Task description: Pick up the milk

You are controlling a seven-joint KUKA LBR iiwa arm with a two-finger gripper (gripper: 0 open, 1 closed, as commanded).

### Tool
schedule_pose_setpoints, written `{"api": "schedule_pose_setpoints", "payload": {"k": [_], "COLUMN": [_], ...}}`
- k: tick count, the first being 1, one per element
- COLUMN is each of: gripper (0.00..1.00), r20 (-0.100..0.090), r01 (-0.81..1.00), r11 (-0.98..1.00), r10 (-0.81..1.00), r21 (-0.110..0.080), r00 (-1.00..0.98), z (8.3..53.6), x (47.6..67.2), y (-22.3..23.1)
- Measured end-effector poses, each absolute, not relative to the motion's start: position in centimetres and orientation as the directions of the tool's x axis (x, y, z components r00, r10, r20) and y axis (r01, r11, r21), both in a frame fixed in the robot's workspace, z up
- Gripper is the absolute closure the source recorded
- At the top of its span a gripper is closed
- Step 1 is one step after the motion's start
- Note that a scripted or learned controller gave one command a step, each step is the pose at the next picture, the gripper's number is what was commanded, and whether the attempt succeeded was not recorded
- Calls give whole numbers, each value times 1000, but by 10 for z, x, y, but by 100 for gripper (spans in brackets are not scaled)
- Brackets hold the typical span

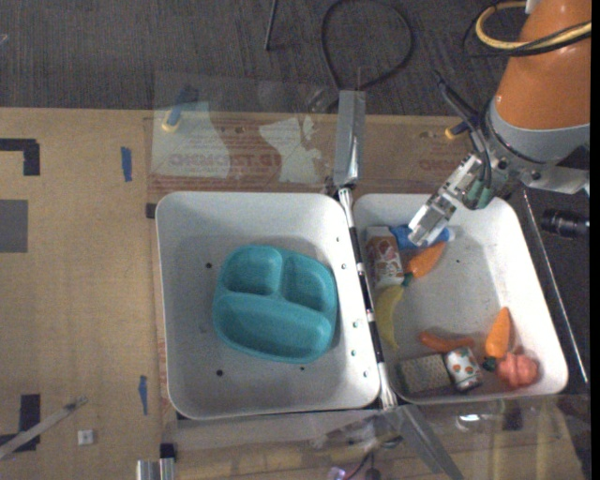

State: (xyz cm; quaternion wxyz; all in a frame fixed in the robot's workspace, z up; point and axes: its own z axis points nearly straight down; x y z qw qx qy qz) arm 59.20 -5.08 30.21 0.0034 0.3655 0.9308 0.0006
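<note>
Teal divided plate (275, 303); white bins (187, 234); brown-red milk carton (383, 260); orange carrot (427, 260); yellow banana (388, 315); pink toy (518, 367).

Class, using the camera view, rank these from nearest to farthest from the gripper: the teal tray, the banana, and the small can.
Measured from the gripper:
1. Banana, along the right bin's left wall.
2. Small can, near the right bin's front edge.
3. Teal tray, in the left bin.

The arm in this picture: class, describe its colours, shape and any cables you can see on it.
The arm is thick and rounded, with a broad orange band above a grey collar. A yellow cable loops beside its upper part. Below the collar a slimmer wrist of pale metal with small green parts leads to the gripper, a narrow, light grey piece.
</note>
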Motion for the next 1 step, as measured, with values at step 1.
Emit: {"api": "schedule_pose_setpoints", "payload": {"k": [1], "gripper": [100], "r20": [-3], "r01": [613], "r11": [790], "r10": [613], "r21": [1], "r00": [-790], "z": [221], "x": [596], "y": [-72]}}
